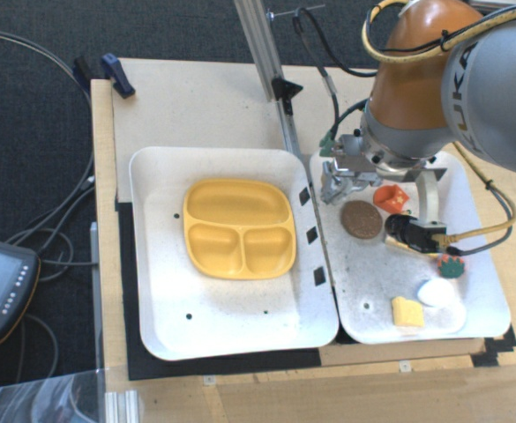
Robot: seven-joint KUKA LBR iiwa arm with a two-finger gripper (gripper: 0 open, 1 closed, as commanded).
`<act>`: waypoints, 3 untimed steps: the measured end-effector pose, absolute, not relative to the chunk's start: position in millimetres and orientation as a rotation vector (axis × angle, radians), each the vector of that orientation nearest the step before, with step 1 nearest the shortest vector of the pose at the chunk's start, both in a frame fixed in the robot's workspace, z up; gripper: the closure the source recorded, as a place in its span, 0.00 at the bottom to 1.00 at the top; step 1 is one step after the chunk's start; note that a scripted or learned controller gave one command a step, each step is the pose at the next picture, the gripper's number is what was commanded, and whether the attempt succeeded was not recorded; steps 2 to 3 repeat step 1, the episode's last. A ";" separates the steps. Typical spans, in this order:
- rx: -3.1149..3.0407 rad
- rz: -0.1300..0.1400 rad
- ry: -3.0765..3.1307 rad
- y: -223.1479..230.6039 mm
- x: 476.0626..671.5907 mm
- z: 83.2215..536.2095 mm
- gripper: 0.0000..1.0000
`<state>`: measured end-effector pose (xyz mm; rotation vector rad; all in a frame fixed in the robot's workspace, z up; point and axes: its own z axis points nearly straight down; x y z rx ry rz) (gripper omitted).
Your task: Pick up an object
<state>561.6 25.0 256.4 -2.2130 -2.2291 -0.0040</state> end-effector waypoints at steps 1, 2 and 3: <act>-2.213 -0.002 -2.228 80.9 571.7 240.7 1.00; -2.213 -0.002 -2.228 80.9 571.7 240.7 1.00; -2.213 -0.002 -2.228 80.9 571.7 240.7 1.00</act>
